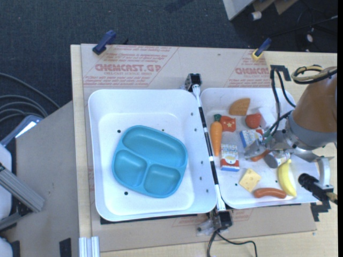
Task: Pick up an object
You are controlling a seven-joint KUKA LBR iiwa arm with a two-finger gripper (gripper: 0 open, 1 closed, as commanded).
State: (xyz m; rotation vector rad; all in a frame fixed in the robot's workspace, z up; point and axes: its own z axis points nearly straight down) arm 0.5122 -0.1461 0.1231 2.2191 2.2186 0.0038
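Toy foods lay scattered in your right bin (230, 98): a tapered orange carrot (215, 137), a curved yellow banana (286, 178), a cheese wedge (250, 180), a smooth sausage (270, 193). Your gripper (266, 154) hung low just beside the banana, above a small red piece. The left bin (102, 122) carried a glossy blue sectioned plate (150, 161).

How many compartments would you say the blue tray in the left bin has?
3. The blue tray has one wide compartment along its upper edge and two smaller ones side by side below it, lower left and lower right.

Dark carpet floor (80, 15); tan bench top (134, 66) w/ blue clamp (103, 42); cables (21, 98) left.
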